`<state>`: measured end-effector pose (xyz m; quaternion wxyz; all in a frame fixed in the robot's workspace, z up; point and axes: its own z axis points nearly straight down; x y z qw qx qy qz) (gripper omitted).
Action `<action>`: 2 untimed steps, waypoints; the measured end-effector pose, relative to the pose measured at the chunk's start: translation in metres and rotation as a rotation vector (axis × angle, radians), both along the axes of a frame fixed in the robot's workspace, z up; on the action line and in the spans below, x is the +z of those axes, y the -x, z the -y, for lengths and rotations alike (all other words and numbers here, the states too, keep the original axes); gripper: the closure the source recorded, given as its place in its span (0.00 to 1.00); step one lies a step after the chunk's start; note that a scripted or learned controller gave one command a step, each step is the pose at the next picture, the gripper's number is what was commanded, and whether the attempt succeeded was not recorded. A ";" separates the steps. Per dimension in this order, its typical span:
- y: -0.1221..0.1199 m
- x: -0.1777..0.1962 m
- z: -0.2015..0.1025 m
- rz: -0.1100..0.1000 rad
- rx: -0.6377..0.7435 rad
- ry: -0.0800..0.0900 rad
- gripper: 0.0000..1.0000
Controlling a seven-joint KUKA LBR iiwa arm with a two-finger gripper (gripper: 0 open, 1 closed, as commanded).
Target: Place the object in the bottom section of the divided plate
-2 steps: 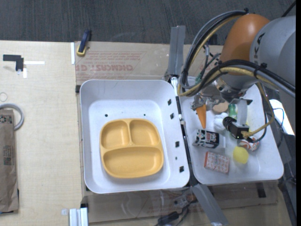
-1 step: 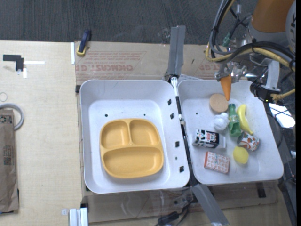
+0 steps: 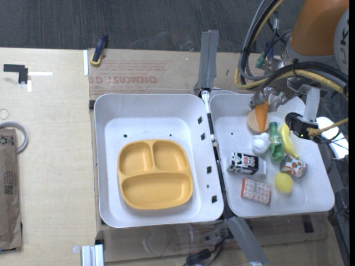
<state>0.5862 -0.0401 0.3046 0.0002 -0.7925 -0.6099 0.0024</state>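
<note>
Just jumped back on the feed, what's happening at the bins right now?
The arm is reaching in over the right bin, which holds a pile of small things: a carrot, a banana, a green bottle, a lemon and a milk carton. The yellow divided plate sits in the left bin with nothing in any section, so nothing has been placed yet.

Grey arm (image 3: 324, 21) with orange band entering from upper right, cables looped around wrist, pincer (image 3: 273, 97) lowered at frame's right side, pointing downward.
</note>
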 end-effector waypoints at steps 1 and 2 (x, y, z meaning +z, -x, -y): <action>0.031 -0.071 -0.050 -0.001 0.342 -0.002 1.00; 0.071 -0.091 -0.002 0.000 0.514 -0.003 1.00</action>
